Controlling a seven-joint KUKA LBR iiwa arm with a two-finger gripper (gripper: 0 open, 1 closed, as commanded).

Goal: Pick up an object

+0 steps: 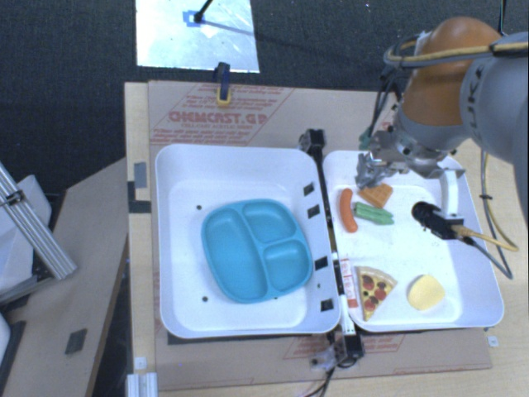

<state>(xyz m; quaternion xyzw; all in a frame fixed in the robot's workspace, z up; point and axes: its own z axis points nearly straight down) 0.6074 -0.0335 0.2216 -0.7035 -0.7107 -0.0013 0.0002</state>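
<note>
The claw [372,174] hung low over the far end of the right bin [475,304]. I could not tell how wide it was, or if it had hold of anything. Right under its tip lay an orange wedge [377,194], touching a green bean pod [374,214]. An orange carrot [348,210] lay just beside them. They all looked like light, hard, smooth toy food, so they might slip. The wedge's flat sides looked best to pinch. The bin's far wall was close behind the claw. More room lay toward the pizza slice [372,289] and yellow cheese [426,292].
</note>
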